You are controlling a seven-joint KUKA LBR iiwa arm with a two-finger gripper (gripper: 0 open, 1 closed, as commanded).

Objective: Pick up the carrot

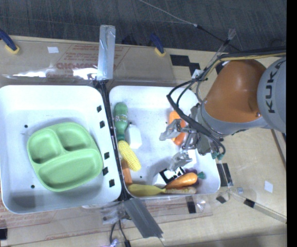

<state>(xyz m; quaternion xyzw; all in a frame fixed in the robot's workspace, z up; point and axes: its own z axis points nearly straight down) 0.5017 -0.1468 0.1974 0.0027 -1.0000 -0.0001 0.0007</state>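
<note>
In the right bin [153,94], toward its 5 o'clock corner: here is where we find the work.

Carrot [183,179]: it lies on the bin floor near the front wall, orange, with a green tuft at its 3 o'clock end.

Long axis: we read it as running roughly 9 to 3 o'clock, tilted slightly up toward 2, tip pointing toward 9.

Gripper [182,158]: it hangs over the bin just above the carrot, reaching in from 3 o'clock under the arm's orange band.

Gripper state: we cannot tell whether it is apart or together; cables and metal parts blur together there, and nothing is visibly clamped.

Key relation: the carrot sits at about 6 o'clock from the gripper, very near, perhaps touching; we cannot tell.

Neighbours: a banana [146,190] lies just beside the carrot at 9 o'clock, and a corn cob [129,155] farther off at 10.

Judgement: we think the coming move needs a short drop toward 6 o'clock, closing across the carrot's long axis.

Risk: the front wall and banana crowd the grasp.
</note>
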